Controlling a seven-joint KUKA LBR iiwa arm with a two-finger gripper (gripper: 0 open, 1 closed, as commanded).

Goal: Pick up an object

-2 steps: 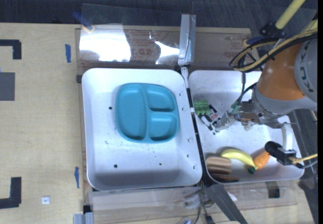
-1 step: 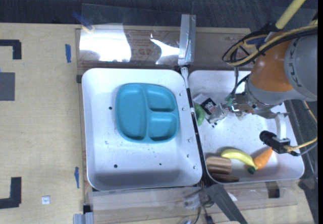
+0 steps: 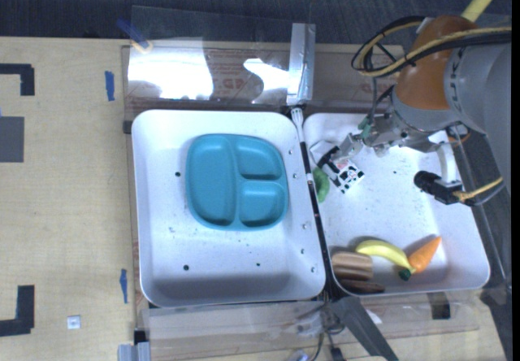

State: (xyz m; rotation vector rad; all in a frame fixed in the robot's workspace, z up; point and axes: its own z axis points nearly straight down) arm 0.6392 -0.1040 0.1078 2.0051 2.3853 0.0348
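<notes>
Blue divided plate (image 3: 237,180) in left bin (image 3: 154,148); banana (image 3: 384,254) in right bin (image 3: 463,262).

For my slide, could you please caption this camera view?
Grey KUKA arm's end effector low at right white bin's left wall; yellow banana, orange carrot nearby; blue divided plate in left bin.

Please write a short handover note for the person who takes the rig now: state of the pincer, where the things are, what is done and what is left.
Pincer: low over the far left corner of the right bin, beside a small green item; open or shut cannot be told, nothing seen held.
Things: banana, carrot and brown wooden block lie along the right bin's near edge. Blue divided plate lies in the left bin.
Done: no pick confirmed.
Left: grasp one object and lift it.
</notes>
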